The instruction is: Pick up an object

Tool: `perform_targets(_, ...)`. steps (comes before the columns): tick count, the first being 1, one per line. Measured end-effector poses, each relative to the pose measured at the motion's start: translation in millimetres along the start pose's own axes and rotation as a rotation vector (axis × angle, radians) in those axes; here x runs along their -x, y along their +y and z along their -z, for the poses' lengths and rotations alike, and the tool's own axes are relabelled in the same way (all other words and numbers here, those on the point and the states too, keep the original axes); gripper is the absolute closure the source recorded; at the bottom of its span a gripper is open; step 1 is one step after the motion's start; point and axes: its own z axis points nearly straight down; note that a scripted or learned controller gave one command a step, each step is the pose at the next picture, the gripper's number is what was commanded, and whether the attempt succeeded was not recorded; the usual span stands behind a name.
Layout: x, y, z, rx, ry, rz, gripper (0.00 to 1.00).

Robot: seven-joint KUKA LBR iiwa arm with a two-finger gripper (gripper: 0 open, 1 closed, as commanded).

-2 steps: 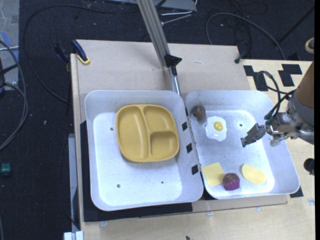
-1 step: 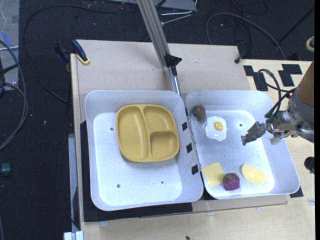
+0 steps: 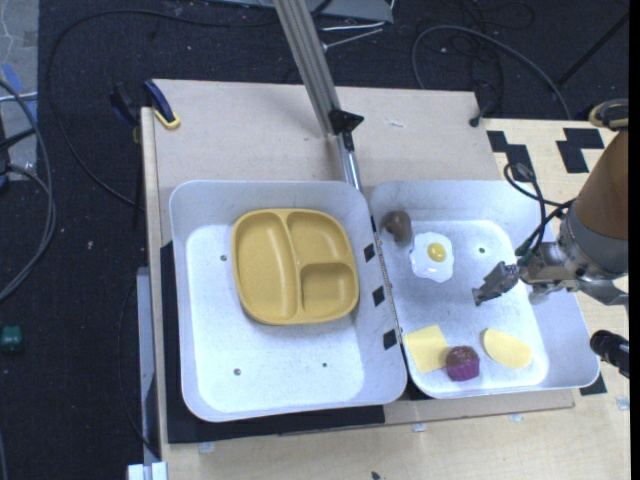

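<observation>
- Over the right-hand shallow white bin point(image 3: 560, 368), the dark two-finger gripper point(image 3: 493, 285) hangs above bare floor with nothing between its fingers; how far they stand apart cannot be told.
- Candidate objects lie in this bin: a toy fried egg with a yellow yolk point(image 3: 433, 256), a brown rounded lump point(image 3: 398, 225), a flat pale-yellow square slab point(image 3: 427, 348), a purple round piece point(image 3: 462, 362) and a yellow oval piece point(image 3: 507, 348).
- The yellow oval piece lies nearest the gripper, apart from the purple piece.
- Judged light, rigid and smooth plastic; expect slip on curved sides.
- Recommended hold: across the oval's narrow width, at mid-length.
- The yellow three-compartment plate point(image 3: 296, 266) sits in the left bin point(image 3: 200, 368).
</observation>
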Motion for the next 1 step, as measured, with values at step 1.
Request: perform_targets(1, 2.4, 3.8, -44.5, 0.001, 0.0, 0.001, 0.0)
